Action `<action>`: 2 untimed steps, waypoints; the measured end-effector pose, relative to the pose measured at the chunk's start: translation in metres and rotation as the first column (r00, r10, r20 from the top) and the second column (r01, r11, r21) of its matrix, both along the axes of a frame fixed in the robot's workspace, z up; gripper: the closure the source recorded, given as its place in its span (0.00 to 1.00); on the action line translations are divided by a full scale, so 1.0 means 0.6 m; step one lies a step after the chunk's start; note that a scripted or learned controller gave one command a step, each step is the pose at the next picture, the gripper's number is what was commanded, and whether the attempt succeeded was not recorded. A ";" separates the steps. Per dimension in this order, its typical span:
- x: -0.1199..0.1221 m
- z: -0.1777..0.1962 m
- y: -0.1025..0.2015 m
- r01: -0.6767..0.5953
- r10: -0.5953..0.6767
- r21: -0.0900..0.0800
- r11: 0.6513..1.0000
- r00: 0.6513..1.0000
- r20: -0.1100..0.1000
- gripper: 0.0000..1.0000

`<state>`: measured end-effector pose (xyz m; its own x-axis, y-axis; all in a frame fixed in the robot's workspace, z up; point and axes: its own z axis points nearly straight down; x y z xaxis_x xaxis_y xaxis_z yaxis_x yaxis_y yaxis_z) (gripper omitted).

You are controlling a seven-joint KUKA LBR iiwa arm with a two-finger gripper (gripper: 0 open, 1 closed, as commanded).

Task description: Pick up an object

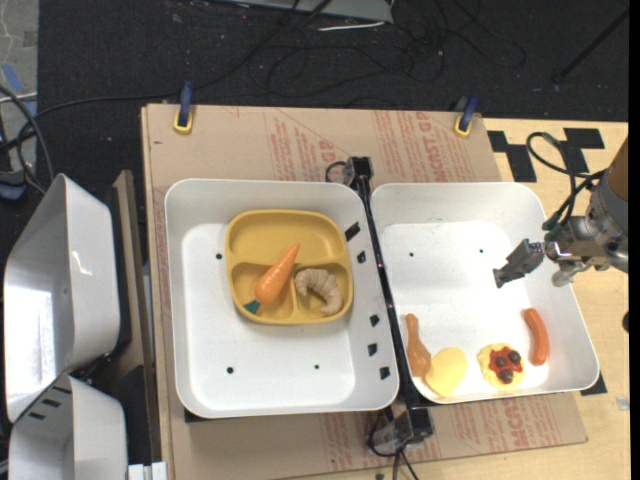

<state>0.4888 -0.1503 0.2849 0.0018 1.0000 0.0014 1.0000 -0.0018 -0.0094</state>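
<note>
Fingers of the gripper (536, 265) hang over the right bin (440, 203), near its right wall, with the grey arm (610, 218) reaching in from the right edge. One dark finger (518, 263) points left and down over the bare white floor; a paler part shows beside it at the wrist end. Nothing lies between the fingers and they touch no object, but how far apart they stand I cannot tell from this slanted angle.

Below the gripper, along the near edge of the same bin, lie four toy foods. A small sausage (538, 335) rests upright-lengthwise near the right wall, well apart from the fingers. Just left of it sits a little pizza slice (501, 363) with red and dark toppings. Next comes a pale yellow round piece (448, 370), touching or nearly touching an orange drumstick-like piece (415, 345) at the bin's left wall.

Left bin (200, 298) bears a yellow divided plate (250, 233). A toy carrot (277, 274) lies slantwise across its compartments, green end at the lower left. A pale shrimp (321, 288) curls in the lower right compartment, just beside the carrot.

Both bins sit on a cardboard sheet (300, 143) held by two yellow clamps (183, 120) at its far edge.
</note>
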 end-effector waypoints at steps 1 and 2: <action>0.003 0.008 0.000 -0.003 0.003 -0.002 1.000 1.000 0.009 0.00; 0.015 -0.094 0.001 0.000 0.000 0.000 1.000 1.000 0.004 0.00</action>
